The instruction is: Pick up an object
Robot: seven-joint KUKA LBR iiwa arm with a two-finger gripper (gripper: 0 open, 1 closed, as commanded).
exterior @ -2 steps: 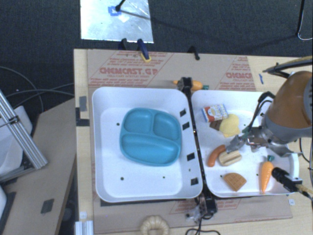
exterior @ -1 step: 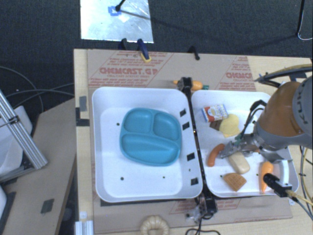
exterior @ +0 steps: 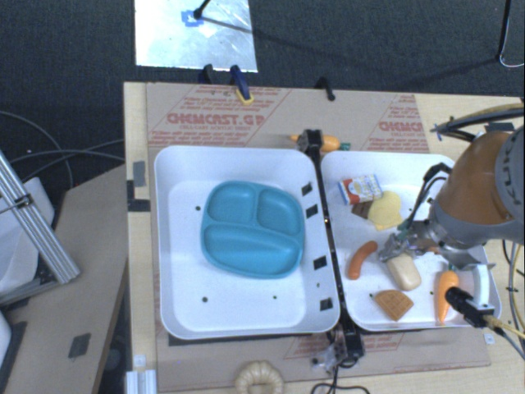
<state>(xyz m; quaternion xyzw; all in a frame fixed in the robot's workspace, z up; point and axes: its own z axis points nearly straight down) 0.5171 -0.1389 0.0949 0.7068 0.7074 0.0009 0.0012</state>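
Note:
The right bin (exterior: 459, 322) holds several toy foods. A red and white carton (exterior: 359, 189) lies at the back, with a yellow round piece (exterior: 384, 210) and a dark brown piece (exterior: 361, 210) just in front of it. An orange-red sausage (exterior: 362, 258) lies left of centre. A beige bread-like piece (exterior: 404, 272) sits in the middle, a tan waffle cracker (exterior: 394, 304) near the front, and an orange carrot (exterior: 445, 294) at the front right. My gripper (exterior: 397, 249) is low over the bin, at the beige piece's back edge and right of the sausage.
The left bin (exterior: 184, 302) holds a blue divided plate (exterior: 253, 228). The grey and orange arm (exterior: 484, 189) covers the right bin's right side. A small orange object (exterior: 328, 144) lies behind the bins and a beige ring (exterior: 259, 377) lies in front of them.

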